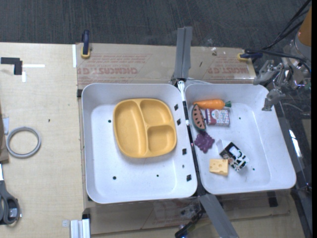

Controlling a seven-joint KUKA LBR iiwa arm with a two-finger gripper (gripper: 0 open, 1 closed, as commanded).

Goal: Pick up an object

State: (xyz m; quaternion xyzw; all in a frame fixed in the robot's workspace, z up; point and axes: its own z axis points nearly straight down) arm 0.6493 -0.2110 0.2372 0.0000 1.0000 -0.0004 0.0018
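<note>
End effector [271, 99]: mine, parked over the upper right rim of the right bin, above and clear of everything. Too cluttered with cables and brackets at this slant; I cannot tell its state.

Right bin [277, 152]: white, shallow, holds all the small items, bunched toward its left wall.

Candidates: carrot [210, 104] lying crosswise at the top; watermelon slice [198, 117] just below it by the left wall; small red-and-white box [219, 117] touching the slice's right side; purple grape cluster [204, 142] lower down; cheese wedge [219, 166] near the bottom; black-and-white toy [235, 156] just beside the cheese, up and to the right.

Left bin [99, 172]: carries a yellow divided plate [145, 127], lying flat.

Pick choice: cheese wedge, I judge. Bare floor shows below and to its left.

Handling, judged: looks like play food, so light, stiff, not fragile. Smooth plastic faces likely slippery; wedge taper could squirt out of a pinch.

Where to take hold: across the two flat parallel faces, not the tapered edges, approaching straight down.

Risk: the black-and-white toy sits close; one finger may nudge it.

Fallback: carrot, gripped across its thick middle; round, may roll.

Tabletop [39, 98]: pale wood, a grey ring [22, 142] at left, well apart from the bins.
</note>
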